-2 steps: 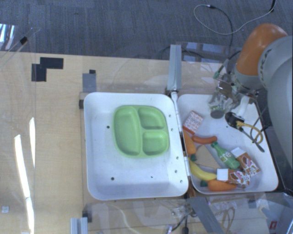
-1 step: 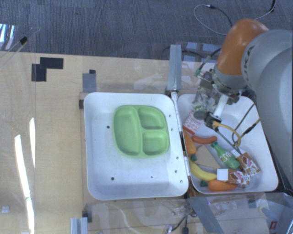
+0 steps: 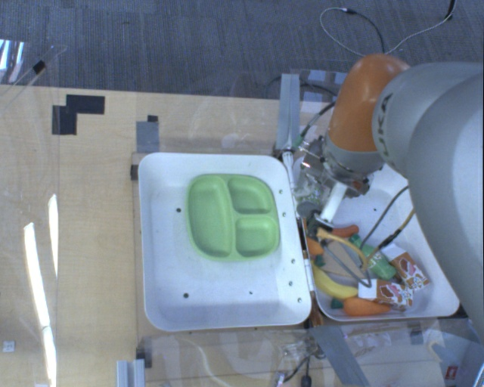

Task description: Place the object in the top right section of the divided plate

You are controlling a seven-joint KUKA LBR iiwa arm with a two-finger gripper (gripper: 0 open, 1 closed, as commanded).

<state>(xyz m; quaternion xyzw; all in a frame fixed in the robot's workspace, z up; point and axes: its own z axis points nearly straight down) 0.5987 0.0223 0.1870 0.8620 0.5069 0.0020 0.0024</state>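
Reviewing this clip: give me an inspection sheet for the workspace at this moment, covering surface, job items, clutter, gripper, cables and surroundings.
Surface: wooden bench bearing two shallow white bins, left bin and right bin, side by side.
Job's things: green divided plate lies in the left bin; its three sections hold nothing.
Clutter: right bin holds a banana, a carrot, a small printed carton and other toy items heaped together.
Gripper: gripper sits low over the right bin's near-left part, above the heap; whether it holds anything cannot be told.
Cables: thin cable loops on the floor beyond the bench; dark leads hang from the wrist.
Surroundings: grey carpet; black tape marks on the bench.
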